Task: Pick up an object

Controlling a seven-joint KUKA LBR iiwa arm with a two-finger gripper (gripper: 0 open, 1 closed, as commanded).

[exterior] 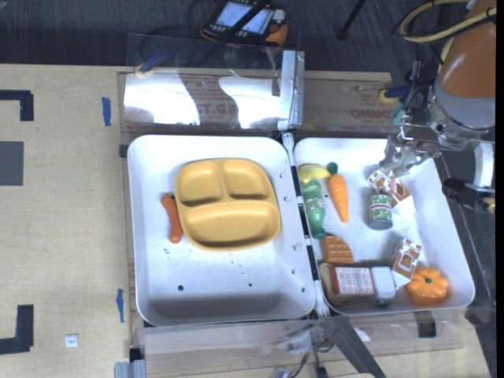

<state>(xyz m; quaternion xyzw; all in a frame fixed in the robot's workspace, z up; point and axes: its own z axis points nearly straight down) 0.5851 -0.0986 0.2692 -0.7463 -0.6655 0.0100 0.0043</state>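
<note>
While your pincer hangs over the right bin, you cannot tell its state. Near it lies a small patterned carton, just above a can; the carrot lies left of that can.

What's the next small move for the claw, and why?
Probably a short descent onto the small carton. The claw sits in the right bin, just above and right of that carton, and nothing is visibly between its tips. The can lies close below the carton, so a straight drop seems safer than a sideways approach.
</note>
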